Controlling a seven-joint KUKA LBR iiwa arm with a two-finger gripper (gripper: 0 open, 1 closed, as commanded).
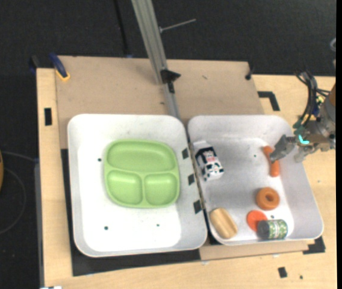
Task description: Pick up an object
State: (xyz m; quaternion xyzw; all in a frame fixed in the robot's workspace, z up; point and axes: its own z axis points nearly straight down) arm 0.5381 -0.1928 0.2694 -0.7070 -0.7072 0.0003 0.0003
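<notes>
Approach step, apparently: gripper (pixel 286 147) hovering beside carrot (pixel 273 162) near right bin (pixel 237 125) far rim, nothing held. Fingers' spread impossible to tell. Next: centring over carrot, descending, closing.

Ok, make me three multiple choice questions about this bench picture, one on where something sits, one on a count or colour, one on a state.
1. Where is the green divided plate?
A. left bin
B. right bin
C. bare bench

2. How many compartments does the plate have?
A. two
B. three
C. five

3. How does the green can sit?
A. upright
B. on its side
C. on the plate

Answers:
1. A, it rests in the left bin.
2. B, one long section above two smaller ones.
3. B, it lies sideways in the right bin, beside the orange ring.
</notes>
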